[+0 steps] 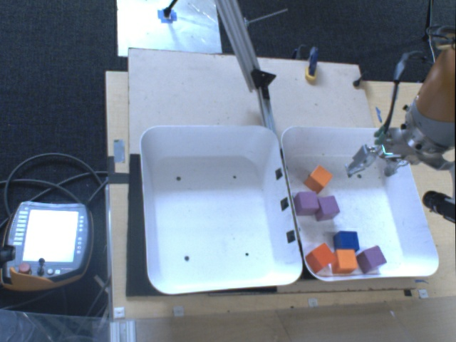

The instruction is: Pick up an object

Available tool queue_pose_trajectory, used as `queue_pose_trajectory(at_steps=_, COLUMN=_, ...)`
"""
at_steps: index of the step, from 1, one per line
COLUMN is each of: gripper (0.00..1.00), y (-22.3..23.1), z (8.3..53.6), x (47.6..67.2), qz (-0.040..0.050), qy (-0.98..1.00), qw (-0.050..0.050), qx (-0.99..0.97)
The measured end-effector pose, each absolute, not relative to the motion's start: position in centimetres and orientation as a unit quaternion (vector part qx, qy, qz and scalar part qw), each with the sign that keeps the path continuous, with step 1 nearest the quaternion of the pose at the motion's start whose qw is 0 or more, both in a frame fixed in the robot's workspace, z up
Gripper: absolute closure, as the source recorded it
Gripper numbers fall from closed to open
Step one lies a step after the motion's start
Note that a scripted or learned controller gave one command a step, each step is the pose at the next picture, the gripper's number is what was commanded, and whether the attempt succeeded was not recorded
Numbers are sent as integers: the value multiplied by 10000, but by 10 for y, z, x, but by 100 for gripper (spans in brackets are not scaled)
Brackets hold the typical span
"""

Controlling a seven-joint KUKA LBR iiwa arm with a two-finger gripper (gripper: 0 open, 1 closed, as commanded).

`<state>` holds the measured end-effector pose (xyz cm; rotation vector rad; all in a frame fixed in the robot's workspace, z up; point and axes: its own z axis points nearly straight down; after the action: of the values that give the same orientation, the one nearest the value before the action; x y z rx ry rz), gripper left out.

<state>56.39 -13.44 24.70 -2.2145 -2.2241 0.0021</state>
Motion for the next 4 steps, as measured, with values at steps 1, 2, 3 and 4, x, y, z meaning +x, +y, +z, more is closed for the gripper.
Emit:
queue_pose_trajectory(at_steps=1, gripper=0, y=-134, z=249, x=565, qz=-6, qy=-7083, qw=-4, qx=-7059)
queue_pose_trajectory(at_steps=2, gripper=0, y=-131, z=207, x=564, qz=8, qy=-7079, qw=13, qx=-7064)
queue_pose_trajectory(at_steps=3, gripper=0, y=-139, z=149, x=566, qz=13, qy=-7075, qw=17, qx=-7067)
queue_pose_trajectory(at_steps=4, gripper=0, y=-140, z=117, x=571, qz=-44, qy=-7083, qw=-69, qx=-7059)
